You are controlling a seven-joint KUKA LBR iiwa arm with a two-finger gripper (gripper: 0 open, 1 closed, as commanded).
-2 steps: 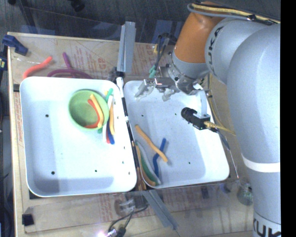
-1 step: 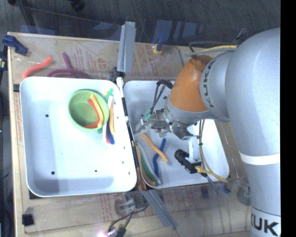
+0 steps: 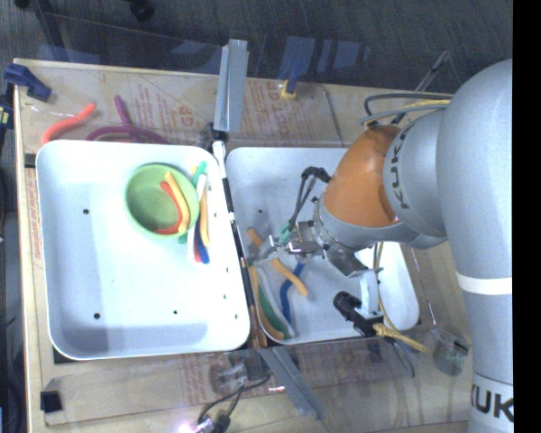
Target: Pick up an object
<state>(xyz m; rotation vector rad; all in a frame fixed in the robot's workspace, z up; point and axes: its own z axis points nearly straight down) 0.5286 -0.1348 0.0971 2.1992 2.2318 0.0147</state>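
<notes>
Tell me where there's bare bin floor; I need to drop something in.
Free: the left white bin, below and left of the green bowl. Crowded: the right white bin, where colourful curved sticks lie beside the arm's pincer.

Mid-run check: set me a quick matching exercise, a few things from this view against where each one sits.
Things:
1. green bowl
2. gripper
3. orange stick

Places:
A. on the bench behind the left bin
B. in the left bin
C. over the right bin

Pairs: 1-B, 2-C, 3-A
</notes>
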